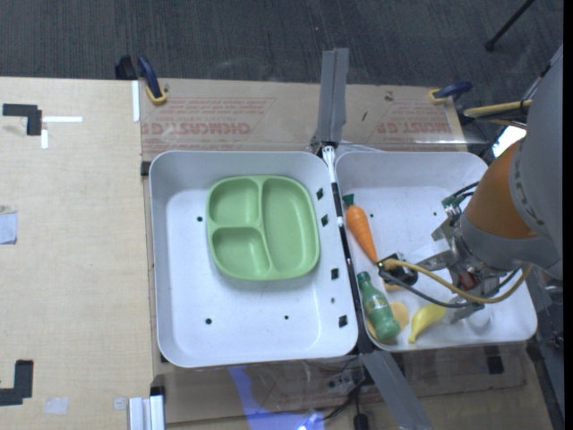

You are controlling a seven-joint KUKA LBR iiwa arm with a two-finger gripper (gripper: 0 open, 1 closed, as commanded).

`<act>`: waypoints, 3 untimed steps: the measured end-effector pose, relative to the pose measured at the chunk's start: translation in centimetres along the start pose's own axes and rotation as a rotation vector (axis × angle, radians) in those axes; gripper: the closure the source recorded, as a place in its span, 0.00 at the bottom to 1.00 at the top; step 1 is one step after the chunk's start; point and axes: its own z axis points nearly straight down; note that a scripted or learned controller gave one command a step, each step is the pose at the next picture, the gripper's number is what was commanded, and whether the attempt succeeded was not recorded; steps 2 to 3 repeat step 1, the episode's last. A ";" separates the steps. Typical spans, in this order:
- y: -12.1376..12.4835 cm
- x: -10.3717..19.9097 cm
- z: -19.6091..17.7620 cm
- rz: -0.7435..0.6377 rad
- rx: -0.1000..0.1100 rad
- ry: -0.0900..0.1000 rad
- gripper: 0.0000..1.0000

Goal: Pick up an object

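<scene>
In the right bin an orange carrot lies along the left wall. A green bottle lies below it near the front left corner. A yellow banana rests by the front wall, with a small pale orange piece between it and the bottle. My gripper hangs low over the right part of this bin, just up and right of the banana. A small black part and a yellow cable reach left from it toward the bottle. Nothing visible is held.
The left bin holds a green divided plate in its upper middle. The arm's grey body and orange band cover the right bin's right side. A metal divider stands behind the bins, with clamps at the board's back edge.
</scene>
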 end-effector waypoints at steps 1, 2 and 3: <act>-0.2 0.1 -5.4 -0.465 -0.003 0.002 0.00; -0.2 0.1 -5.4 -0.465 -0.003 0.002 0.00; -0.2 0.1 -5.4 -0.465 -0.003 0.002 0.00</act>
